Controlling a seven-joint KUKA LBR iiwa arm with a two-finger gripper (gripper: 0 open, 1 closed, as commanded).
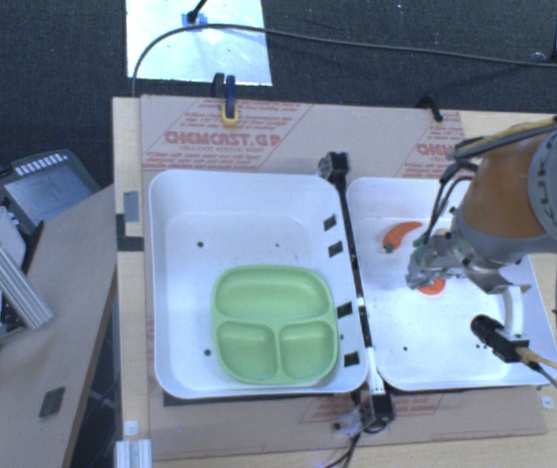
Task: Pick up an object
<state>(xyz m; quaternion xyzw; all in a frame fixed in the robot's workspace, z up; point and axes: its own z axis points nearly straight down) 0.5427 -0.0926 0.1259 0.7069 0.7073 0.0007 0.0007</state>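
My fingers (427,273) hang low in the right bin (395,359), in the right half of the frame, just above a small orange-red piece (434,286) that peeks out beneath them. Whether they are released or clenched I cannot tell, since my own wrist and the grey housing cover them from this angle, and I cannot tell whether they touch that piece. A little up and to the left of them lies an orange carrot-shaped toy (402,233) with a green tip, on the white floor of the same bin, apart from me. My arm (527,198) comes in from the right edge, its orange band sitting above the wrist.

In the left bin (190,222), at the lower centre of the frame, rests a light green plate (274,324) with three compartments, lying flat near the bin's front wall. Both bins sit on a sheet of brown cardboard (258,135) with red print, spread over the worktop. A yellow and black clamp (228,100) grips the cardboard's upper edge.
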